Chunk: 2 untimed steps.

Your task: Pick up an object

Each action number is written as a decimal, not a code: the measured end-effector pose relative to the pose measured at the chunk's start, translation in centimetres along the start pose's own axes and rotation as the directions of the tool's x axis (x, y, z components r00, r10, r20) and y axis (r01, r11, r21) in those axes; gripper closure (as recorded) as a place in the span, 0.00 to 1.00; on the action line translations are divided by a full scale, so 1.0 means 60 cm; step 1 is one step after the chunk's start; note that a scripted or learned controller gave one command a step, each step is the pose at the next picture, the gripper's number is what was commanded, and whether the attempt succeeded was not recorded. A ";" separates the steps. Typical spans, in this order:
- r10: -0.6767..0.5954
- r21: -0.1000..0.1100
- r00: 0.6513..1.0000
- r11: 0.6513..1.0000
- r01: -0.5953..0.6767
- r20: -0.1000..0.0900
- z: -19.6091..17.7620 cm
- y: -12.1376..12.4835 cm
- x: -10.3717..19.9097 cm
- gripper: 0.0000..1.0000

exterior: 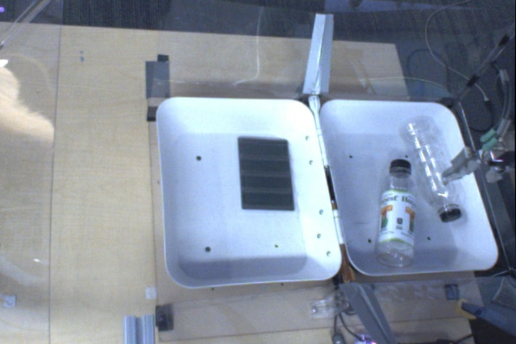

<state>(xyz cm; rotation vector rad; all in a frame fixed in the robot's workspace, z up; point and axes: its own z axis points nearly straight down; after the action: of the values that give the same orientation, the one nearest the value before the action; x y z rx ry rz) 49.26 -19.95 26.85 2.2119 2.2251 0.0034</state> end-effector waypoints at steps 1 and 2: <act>-0.240 -0.003 0.971 0.971 0.240 0.001 0.290 0.008 -0.010 0.00; -0.240 -0.003 0.971 0.971 0.240 0.001 0.290 0.008 -0.010 0.00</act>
<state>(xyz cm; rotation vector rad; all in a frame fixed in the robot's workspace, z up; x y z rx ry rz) 49.83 -20.56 9.44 1.9247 2.4742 0.0054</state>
